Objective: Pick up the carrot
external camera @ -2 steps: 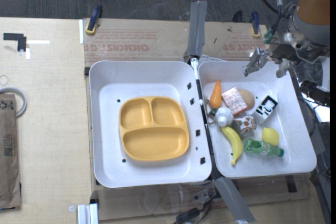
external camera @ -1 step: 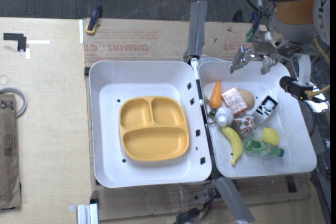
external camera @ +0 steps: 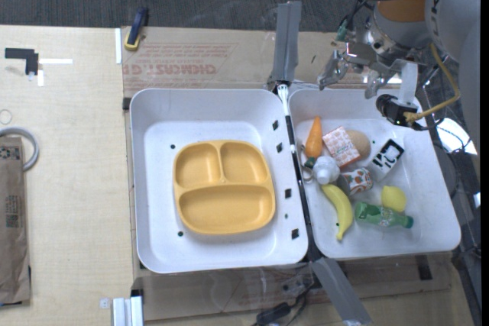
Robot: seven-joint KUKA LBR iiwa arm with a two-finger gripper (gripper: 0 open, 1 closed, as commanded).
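**Claw up high, carrot waiting below**

Claw (external camera: 350,80) hovers spread open and empty above the right bin's (external camera: 443,240) far rim; the carrot (external camera: 314,137) lies by the bin's left wall, just beside a small snack packet (external camera: 341,146)

Bright, even overhead light, soft shadows, mild glare on the white bins (external camera: 145,164), sharp focus

Orange carrot (external camera: 314,136); yellow banana (external camera: 339,208); yellow divided plate (external camera: 224,186); white bins (external camera: 145,164).
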